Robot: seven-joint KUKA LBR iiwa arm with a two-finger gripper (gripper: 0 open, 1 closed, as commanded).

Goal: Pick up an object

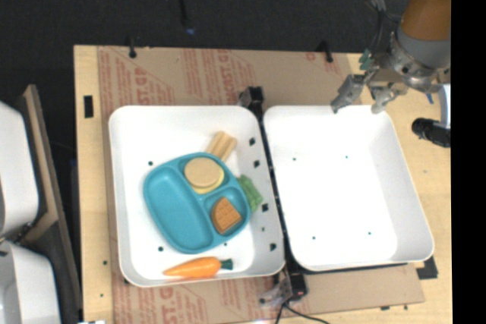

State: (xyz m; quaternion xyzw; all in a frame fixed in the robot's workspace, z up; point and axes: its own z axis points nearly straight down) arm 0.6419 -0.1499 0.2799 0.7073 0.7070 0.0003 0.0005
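Observation:
My gripper (360, 99) hangs above the far edge of the right bin (342, 239), its two fingers spread open with nothing between them. The left bin (125, 163) holds a blue divided tray (171, 212). On the tray lie a round tan biscuit (205, 173) and a brown waffle piece (226, 215). A pale wooden block (222, 145) rests just beyond the tray. A green piece (251, 193) lies at the tray's right edge. An orange carrot (199, 267) lies near the bin's front wall. All of these sit far left of the gripper.
Both bins rest on a cardboard-covered bench (167, 76). Black clips (252, 97) sit at the seam between the bins. A white unit (15, 163) stands at the left edge of the view.

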